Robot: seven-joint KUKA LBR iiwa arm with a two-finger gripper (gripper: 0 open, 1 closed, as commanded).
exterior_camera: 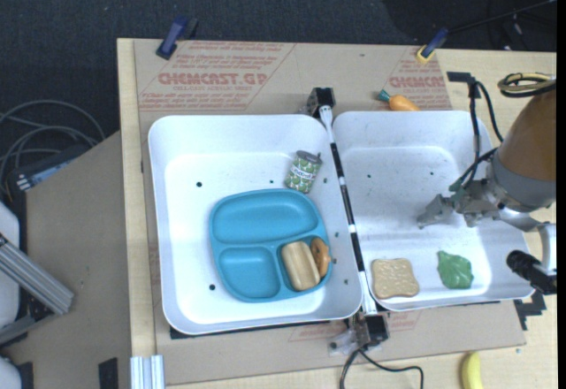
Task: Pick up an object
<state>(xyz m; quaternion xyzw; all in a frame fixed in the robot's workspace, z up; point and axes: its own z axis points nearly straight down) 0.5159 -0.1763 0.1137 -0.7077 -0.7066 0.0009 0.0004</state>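
My gripper (445, 210) hangs over the right bin (389, 157), near its right side, with nothing seen in it. A green leafy toy (455, 270) lies just below the gripper near the bin's front wall. To its left, a slice of toast (394, 278) rests in the front corner. In the left bin (177, 202) a blue divided plate (261, 237) holds a bun-like food piece (303, 263) in its lower right compartment. A small green-labelled can (303, 171) stands behind the plate.
An orange carrot-like toy (400, 102) lies on the bench behind the right bin. A yellow object (471, 371) sits at the bench's front right. Black cables (476, 126) run along the right bin's far right corner. Clamps (322, 100) join the bins at the middle.
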